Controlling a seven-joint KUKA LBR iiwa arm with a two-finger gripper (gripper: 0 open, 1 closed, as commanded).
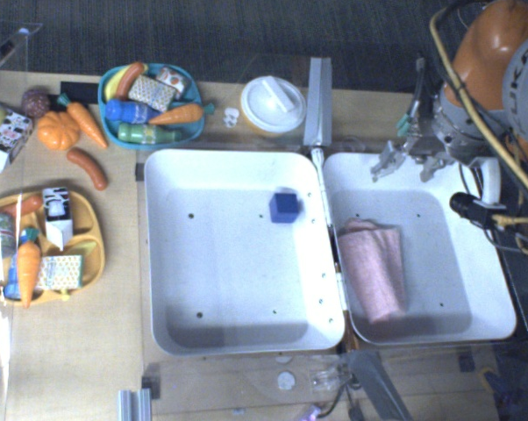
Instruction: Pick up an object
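A small blue cube [284, 206] lies in the left bin [172, 261], near its far right side. A folded pink cloth [372, 266] lies along the left side of the right bin [474, 310]. My gripper [410, 162] hangs over the far edge of the right bin, above and to the right of the cloth. Its two fingers [387, 167] are spread apart with nothing between them.
A white round lid [273, 103] sits behind the bins. A blue bowl [150, 103] of toy food stands at the back left, a yellow plate [40, 246] of toys at the left. Loose toy vegetables [67, 130] lie between them. Cables [492, 213] hang by the right bin.
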